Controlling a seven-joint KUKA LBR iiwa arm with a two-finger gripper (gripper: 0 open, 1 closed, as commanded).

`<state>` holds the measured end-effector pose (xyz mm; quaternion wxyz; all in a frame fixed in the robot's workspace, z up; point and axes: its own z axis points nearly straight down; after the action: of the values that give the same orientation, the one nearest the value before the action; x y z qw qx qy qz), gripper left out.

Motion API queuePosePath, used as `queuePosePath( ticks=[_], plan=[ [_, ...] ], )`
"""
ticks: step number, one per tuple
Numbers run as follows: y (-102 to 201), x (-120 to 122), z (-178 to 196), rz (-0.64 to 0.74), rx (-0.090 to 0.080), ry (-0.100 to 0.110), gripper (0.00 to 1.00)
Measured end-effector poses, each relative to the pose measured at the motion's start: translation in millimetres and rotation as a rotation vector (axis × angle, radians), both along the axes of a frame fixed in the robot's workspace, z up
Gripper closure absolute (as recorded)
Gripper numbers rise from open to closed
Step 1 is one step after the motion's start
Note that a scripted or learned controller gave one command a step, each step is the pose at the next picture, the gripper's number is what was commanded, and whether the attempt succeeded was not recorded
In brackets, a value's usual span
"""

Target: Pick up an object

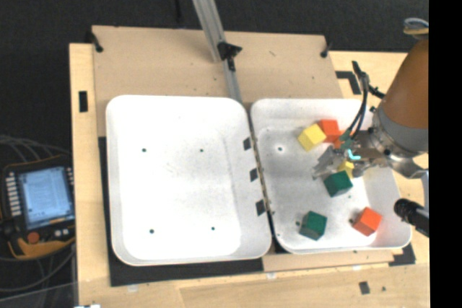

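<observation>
Several small blocks lie in the right bin (289, 245). A yellow block (311, 136) and an orange block (330, 128) touch each other near its far side. One green block (338, 185) sits mid-bin, a second green block (313, 224) lies near the front wall, and another orange block (367, 221) rests at the front right. My gripper (330, 164) hangs low over the bin, just above and left of the mid-bin green block, below the yellow one. A small yellow piece (349, 166) shows right beside the gripper body.
The left bin (115, 155) sits beside the right one, with a ridge of walls between them. A slanted metal pole (206, 3) rises from the bench's far side. A handheld pendant (40, 198) lies off the bench at left.
</observation>
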<state>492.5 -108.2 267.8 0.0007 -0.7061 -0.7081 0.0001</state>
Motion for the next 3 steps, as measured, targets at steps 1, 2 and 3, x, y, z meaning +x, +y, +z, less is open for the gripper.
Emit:
queuePosePath(
  ticks=[1, 2, 3],
  plan=[
    [-0.1, 0.6, 1.6, -0.003, -0.001, -0.005, 0.0],
    [7.1, 6.6, -52.5, -0.005, -0.002, 0.003, 0.0],
    [5.0, 10.8, -96.0, -0.004, -0.002, 0.003, 0.0]
  ],
)
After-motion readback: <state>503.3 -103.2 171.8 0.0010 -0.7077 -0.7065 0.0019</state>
